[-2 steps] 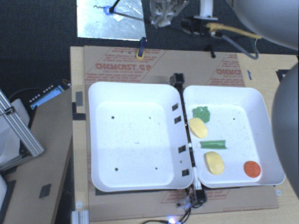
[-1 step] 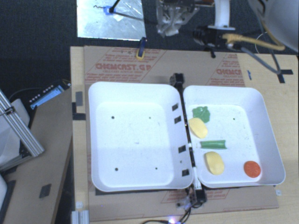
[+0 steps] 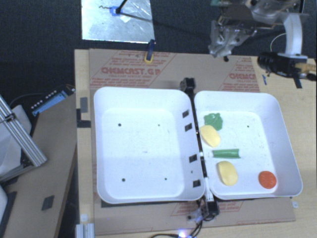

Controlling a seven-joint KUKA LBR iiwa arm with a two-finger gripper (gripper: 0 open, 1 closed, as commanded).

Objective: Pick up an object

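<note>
**Pick not yet begun**

The left bin [image 3: 141, 143] is seen bare. In the right bin [image 3: 280, 128], along its left side, a green piece [image 3: 213, 120], two yellow pieces [image 3: 210, 136] [image 3: 227, 173] and a green stick [image 3: 226, 153] are found; an orange disc [image 3: 267, 179] lies near-right. The gripper [image 3: 221, 47] is held high beyond the bins, nothing grasped. Whether its fingers are spread cannot be told. Everything is judged left to do.

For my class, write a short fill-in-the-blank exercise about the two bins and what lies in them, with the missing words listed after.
1. All the objects lie in the ___ bin of the camera view.
2. The round object near that bin's front right corner is ___ in colour.
3. The green stick lies between two ___ objects.
4. The gripper hangs ___ the bins' far edge, over the cardboard.

Missing words: right; orange; yellow; beyond
</note>
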